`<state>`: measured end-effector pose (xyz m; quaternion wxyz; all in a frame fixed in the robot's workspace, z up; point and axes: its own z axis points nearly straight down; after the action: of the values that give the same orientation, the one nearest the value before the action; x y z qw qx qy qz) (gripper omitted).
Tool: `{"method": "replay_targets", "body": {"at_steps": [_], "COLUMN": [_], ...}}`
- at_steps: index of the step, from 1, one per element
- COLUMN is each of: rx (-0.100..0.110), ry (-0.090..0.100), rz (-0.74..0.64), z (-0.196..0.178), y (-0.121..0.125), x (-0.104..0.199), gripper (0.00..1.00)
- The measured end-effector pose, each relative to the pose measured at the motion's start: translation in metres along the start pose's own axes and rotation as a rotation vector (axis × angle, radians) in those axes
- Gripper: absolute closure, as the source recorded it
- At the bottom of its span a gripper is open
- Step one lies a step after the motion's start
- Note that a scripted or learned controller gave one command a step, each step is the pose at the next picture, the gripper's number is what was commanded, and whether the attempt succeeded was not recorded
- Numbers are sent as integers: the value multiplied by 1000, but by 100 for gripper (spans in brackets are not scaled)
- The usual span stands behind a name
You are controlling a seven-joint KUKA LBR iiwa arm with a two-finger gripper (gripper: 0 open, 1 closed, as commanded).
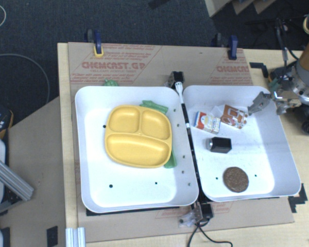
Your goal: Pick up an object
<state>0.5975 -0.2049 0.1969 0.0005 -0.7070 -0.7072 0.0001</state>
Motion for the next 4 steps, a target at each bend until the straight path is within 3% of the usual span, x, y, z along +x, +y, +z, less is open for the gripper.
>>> {"method": "replay_targets", "body": {"at_steps": [1, 2, 3, 4], "rx": [-3, 4, 6, 5], "ry": [-2, 3, 4, 3], "rz": [-1, -1, -2, -5], "z": [-11, -38, -19, 15], "y": [1, -68, -112, -96], "x": [0, 44, 87, 135], "gripper": [100, 100, 100, 100]}}
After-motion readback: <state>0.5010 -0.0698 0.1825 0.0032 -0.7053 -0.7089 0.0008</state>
